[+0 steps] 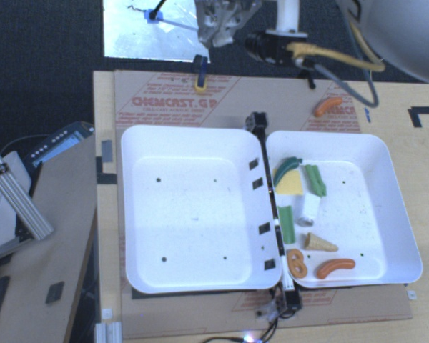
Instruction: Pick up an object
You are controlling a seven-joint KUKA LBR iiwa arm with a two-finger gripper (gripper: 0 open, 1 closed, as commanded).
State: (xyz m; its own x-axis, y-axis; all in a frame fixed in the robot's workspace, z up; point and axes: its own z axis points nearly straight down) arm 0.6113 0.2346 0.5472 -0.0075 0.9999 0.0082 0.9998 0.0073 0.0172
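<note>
My gripper (219, 40) hangs high above the far edge of the bench, behind the left bin (193, 213) and well away from both bins. The right bin (386, 213) holds several small items along its left side: a yellow wedge (290, 185), a dark green curved piece (287, 166), a green strip (315, 179), a white block (311, 206), a green bar (287, 224), a tan cone (319, 244), an orange pretzel (297, 262) and an orange sausage (335, 267). I see nothing in the gripper.
Another orange sausage (328, 106) lies on the cardboard behind the right bin. A blue and yellow clamp (200, 73) stands on the board's far edge, just below the gripper. A yellow cable (329, 54) trails from the wrist. A metal rail (14, 199) sits at the left.
</note>
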